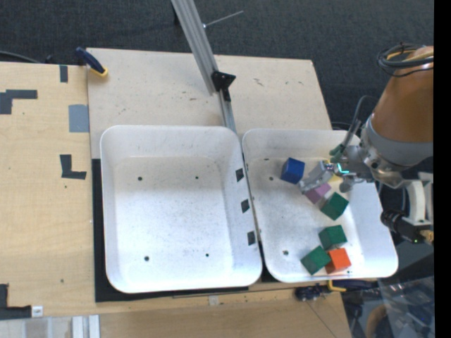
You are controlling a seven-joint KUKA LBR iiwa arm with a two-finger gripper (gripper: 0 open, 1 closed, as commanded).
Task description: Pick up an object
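A: Two white bins (176, 146), both flecked with dark specks. Blue cube (293, 170) at 12 o'clock of the cluster, purple block (320, 191) mid.
B: Three green blocks (335, 205), orange block (340, 259) at 6 o'clock. Orange band (405, 101) over grey arm. Tan wood bench (42, 182), black and grey tape marks.

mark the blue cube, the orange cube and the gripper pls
blue cube (293, 170), camera view, on its top face.
orange cube (340, 259), camera view, on its top face.
gripper (315, 182), camera view, at the finger ends, beside the purple block (318, 192).
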